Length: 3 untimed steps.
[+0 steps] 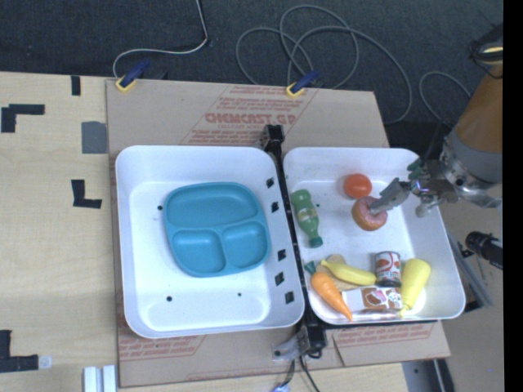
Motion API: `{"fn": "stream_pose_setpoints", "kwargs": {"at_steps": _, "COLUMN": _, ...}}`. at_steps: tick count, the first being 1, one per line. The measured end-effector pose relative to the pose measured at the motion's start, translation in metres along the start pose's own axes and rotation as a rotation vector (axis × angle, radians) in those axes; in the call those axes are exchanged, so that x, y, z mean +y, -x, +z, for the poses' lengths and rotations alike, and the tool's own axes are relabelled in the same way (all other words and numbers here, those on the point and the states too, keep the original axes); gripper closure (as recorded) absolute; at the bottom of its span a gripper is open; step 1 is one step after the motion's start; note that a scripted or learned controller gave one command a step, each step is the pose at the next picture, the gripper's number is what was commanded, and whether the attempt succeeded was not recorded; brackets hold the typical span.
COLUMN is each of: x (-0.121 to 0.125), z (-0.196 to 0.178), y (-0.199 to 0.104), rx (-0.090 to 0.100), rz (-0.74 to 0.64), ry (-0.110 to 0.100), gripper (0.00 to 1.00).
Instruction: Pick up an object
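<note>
The right bin (425,243) holds a red tomato (356,185), a reddish-pink round piece (368,216), a green bottle (306,216), a banana (350,272), a carrot (330,294), a small can (387,264), a yellow fruit (414,278) and a flat packet (377,298). My gripper (409,199) hangs over the bin's upper right part, open, with nothing between its fingers. Its left finger (390,195) reaches down toward the reddish-pink piece, and its tip is just over that piece's top right edge.
The left bin (139,300) holds a blue divided plate (216,227). A black divider (282,219) runs between the bins. Cables lie on the dark floor behind the bench. The arm comes in over the right bin's right wall.
</note>
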<state>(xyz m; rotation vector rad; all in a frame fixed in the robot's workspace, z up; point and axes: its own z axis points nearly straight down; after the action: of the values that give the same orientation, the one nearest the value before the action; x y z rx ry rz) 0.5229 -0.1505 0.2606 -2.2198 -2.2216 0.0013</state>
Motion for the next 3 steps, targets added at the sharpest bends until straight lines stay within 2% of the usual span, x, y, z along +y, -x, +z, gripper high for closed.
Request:
{"fn": "stream_pose_setpoints", "kwargs": {"at_steps": 1, "x": 0.073, "z": 0.165, "y": 0.013, "rx": 0.000, "rz": 0.000, "ry": 0.000, "gripper": 0.00}}
{"fn": "stream_pose_setpoints", "kwargs": {"at_steps": 2, "x": 0.125, "z": 0.173, "y": 0.011, "rx": -0.001, "rz": -0.001, "ry": 0.006, "gripper": 0.00}}
{"fn": "stream_pose_setpoints", "kwargs": {"at_steps": 3, "x": 0.142, "z": 0.174, "y": -0.030, "rx": -0.013, "rz": 0.002, "ry": -0.018, "gripper": 0.00}}
